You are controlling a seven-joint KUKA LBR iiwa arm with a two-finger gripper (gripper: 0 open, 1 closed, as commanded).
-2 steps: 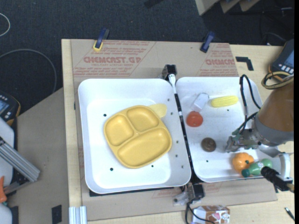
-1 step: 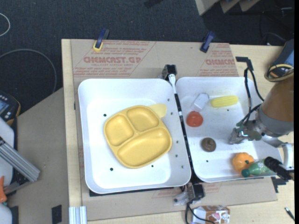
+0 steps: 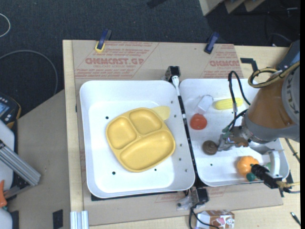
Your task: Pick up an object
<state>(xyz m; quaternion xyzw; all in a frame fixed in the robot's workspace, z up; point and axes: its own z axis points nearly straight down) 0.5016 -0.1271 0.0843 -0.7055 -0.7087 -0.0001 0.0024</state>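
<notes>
The hand [image 3: 224,143] hangs low in the right bin [image 3: 209,175], just beside the brown ball [image 3: 209,147], likely lining up a grab; how wide it stands I cannot tell.

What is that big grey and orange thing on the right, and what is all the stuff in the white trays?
That is a robot arm. A computer program moves it, and its job here is to pick something up. The camera sits above the bench and looks down at a slant. The arm ends in a gripper, a small two-finger hand, low in the right bin beside a brown round thing. Nothing is between its fingers that I can see. That bin also has a red ball, a yellow corn cob, a clear cup and an orange fruit. The left bin holds a yellow divided plate.
</notes>
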